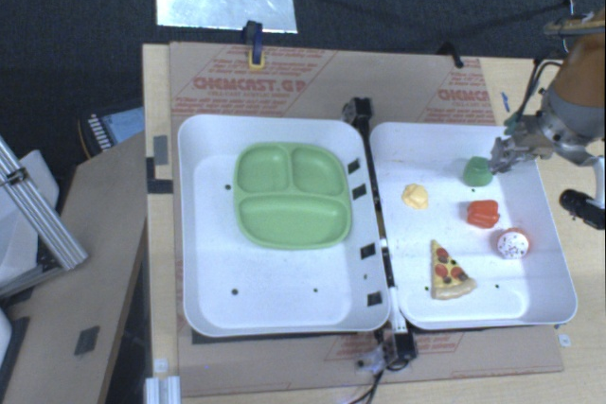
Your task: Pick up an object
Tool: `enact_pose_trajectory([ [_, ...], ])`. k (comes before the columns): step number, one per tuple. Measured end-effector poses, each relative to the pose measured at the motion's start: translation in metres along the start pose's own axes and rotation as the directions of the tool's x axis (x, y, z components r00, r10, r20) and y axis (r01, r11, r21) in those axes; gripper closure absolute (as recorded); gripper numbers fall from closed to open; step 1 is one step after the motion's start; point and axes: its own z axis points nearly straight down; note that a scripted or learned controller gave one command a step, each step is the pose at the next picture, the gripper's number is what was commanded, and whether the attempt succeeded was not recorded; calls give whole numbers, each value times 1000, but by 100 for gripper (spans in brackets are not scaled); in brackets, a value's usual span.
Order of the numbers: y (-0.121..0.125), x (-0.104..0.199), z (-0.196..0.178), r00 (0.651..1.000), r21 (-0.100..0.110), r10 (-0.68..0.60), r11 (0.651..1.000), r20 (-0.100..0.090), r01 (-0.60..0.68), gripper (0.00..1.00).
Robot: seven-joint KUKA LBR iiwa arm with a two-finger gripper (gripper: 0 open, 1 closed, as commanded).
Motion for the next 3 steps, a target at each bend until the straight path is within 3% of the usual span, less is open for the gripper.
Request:
enact_pose_trajectory([
  [1,5,-2,-66,1000,-1,-1,1000,1,1,100],
  [2,6,-2,-97,1000,3,-1,1000,-1,1,100],
  [3,-4,40,-97,1000,7,-4,1000,-4,4,100],
])
